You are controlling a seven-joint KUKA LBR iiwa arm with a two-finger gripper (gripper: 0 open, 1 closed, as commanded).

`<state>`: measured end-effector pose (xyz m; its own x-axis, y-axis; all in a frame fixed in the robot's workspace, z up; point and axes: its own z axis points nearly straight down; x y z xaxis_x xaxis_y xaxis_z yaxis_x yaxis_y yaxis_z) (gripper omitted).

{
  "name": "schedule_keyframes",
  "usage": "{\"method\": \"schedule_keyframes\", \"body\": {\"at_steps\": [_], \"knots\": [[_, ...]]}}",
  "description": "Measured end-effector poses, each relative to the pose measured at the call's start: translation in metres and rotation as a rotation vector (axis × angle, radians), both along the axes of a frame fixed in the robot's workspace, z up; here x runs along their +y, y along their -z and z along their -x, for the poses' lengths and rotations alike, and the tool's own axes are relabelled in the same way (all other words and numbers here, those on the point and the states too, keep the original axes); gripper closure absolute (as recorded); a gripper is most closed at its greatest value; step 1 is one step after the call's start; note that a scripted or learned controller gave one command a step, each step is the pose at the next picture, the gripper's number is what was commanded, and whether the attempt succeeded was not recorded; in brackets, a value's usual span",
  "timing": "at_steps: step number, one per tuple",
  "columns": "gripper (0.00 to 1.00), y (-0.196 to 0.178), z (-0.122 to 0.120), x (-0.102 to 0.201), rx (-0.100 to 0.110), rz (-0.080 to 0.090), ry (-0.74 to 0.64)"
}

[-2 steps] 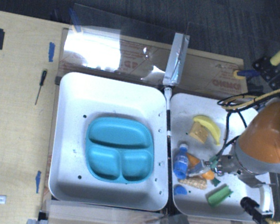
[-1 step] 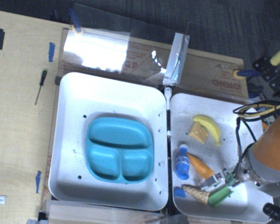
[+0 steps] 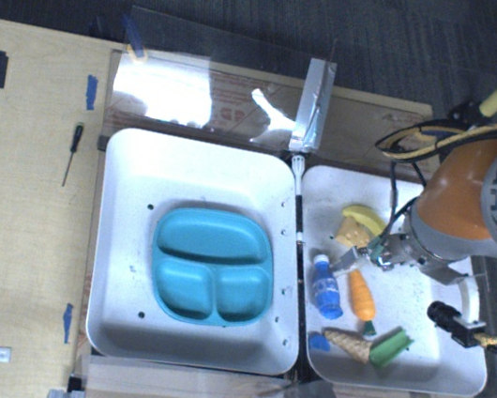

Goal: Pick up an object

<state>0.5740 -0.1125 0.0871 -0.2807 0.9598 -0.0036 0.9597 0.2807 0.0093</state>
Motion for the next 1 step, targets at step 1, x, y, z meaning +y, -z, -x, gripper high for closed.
{"method": "schedule_keyframes", "body": {"at_steps": [1], "knots": [[0.00, -0.1068, -0.0487, 0.0175, 0.001, 0.000, 0.019]]}}
